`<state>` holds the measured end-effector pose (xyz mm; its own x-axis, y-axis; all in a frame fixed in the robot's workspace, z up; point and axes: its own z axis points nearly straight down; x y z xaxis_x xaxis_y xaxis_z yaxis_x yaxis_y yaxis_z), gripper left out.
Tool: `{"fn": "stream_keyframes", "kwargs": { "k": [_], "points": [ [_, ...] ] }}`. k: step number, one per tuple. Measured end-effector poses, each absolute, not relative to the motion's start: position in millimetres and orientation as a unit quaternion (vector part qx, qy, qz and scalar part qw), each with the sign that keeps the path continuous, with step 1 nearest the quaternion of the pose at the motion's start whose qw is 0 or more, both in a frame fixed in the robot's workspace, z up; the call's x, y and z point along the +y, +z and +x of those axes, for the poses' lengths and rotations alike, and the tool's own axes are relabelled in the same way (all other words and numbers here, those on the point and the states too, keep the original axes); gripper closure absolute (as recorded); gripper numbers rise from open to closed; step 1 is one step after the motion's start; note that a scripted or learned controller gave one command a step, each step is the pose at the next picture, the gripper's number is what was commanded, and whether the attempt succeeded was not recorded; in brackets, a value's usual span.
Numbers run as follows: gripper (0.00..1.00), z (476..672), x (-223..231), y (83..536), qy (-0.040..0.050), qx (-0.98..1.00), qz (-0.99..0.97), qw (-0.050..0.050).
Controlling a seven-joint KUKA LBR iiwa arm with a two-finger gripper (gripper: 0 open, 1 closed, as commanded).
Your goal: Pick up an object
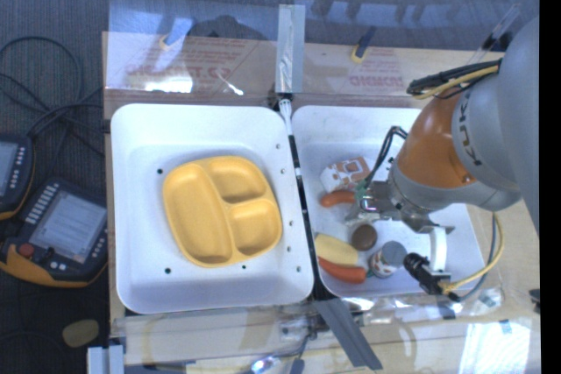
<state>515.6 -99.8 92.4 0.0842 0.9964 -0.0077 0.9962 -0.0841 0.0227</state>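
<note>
Over the right white bin, near the worktop's front right corner, the grey arm with orange band is reaching down; the gripper is sitting low among a cluster of small toy-like items. Can't tell whether the jaws are open or closed, the wrist is covering them.

Candidates, all in the right bin's left half:
- orange sausage-shaped piece, just beside the gripper
- small white-and-orange packet, behind it
- brown round piece, directly in front of the gripper
- pale yellow wedge touching a red-orange elongated piece at the bin's front edge
- small grey round piece next to them

Judging by looks: light, rigid plastic, smooth, likely slippery. Rounded ones are likely rolling out of a pinch; best hold is across the short axis of the sausage piece, mid-length. Not fragile.

Left white bin is carrying a yellow three-compartment plastic tray: wide, shallow, only grippable at its rim.

Hard to read: contact between gripper and any item, plus whatever is lying under the wrist.
</note>
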Motion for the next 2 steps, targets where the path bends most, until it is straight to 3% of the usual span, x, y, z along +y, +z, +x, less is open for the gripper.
{"fn": "stream_keyframes", "kwargs": {
  "k": [1,2],
  "points": [
    [1.0,489.5,-97.8,93.2,0.0072,0.519,0.855,0.005],
    [1.0,489.1,-96.4,100.8,0.0065,0.52,0.854,0.002]
  ]
}}
